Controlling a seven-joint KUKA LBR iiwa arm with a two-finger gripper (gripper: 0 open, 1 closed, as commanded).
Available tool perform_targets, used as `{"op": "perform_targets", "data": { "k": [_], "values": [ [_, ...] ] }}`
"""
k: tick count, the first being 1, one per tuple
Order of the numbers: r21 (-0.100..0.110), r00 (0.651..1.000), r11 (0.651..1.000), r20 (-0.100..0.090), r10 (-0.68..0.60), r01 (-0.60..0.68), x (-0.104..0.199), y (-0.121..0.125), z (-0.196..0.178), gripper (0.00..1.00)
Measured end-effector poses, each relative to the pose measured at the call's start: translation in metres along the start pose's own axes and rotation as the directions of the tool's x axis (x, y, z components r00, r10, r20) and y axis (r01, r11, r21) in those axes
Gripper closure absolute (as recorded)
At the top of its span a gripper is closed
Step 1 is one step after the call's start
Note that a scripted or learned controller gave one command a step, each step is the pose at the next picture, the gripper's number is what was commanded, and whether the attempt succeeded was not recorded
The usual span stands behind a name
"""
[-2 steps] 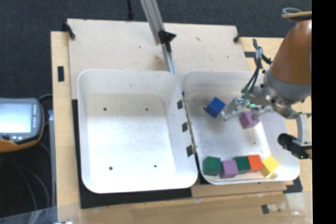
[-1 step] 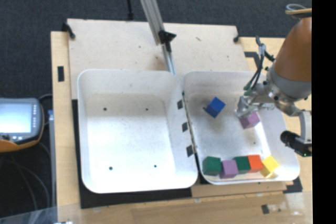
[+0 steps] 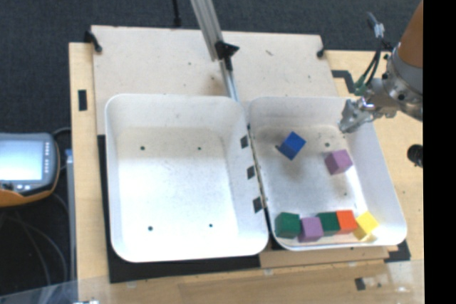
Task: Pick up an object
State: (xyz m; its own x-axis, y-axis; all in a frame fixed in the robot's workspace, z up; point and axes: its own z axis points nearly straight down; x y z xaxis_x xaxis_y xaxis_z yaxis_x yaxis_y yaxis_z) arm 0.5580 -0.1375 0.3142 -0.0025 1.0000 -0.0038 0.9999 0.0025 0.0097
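The right bin (image 3: 377, 160) holds several small blocks. A blue cube (image 3: 291, 145) lies near its middle and a purple cube (image 3: 338, 161) sits to its right. Along the front wall stand a green block (image 3: 288, 225), a purple block (image 3: 311, 228), another green block (image 3: 328, 222), an orange block (image 3: 346, 221) and a yellow block (image 3: 365, 224). My gripper (image 3: 352, 117) hangs over the bin's back right corner, up and to the right of the purple cube. Nothing shows between its fingers.
The left bin (image 3: 114, 153) stands beside the right one, sharing a central wall. A slanted metal pole (image 3: 203, 11) rises behind the bins. A small screen device (image 3: 27, 161) sits off the bench's left edge.
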Motion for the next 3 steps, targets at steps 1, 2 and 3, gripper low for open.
{"op": "perform_targets", "data": {
  "k": [1, 2, 3],
  "values": [
    [0.007, 1.000, 1.000, 0.000, -0.002, 0.002, -0.019, 0.041, 0.016, 1.00],
    [-0.002, 1.000, 1.000, 0.000, -0.003, 0.003, -0.021, 0.075, -0.189, 1.00],
    [0.009, 1.000, 1.000, -0.001, -0.006, 0.006, -0.021, 0.074, -0.184, 0.00]
  ]
}}
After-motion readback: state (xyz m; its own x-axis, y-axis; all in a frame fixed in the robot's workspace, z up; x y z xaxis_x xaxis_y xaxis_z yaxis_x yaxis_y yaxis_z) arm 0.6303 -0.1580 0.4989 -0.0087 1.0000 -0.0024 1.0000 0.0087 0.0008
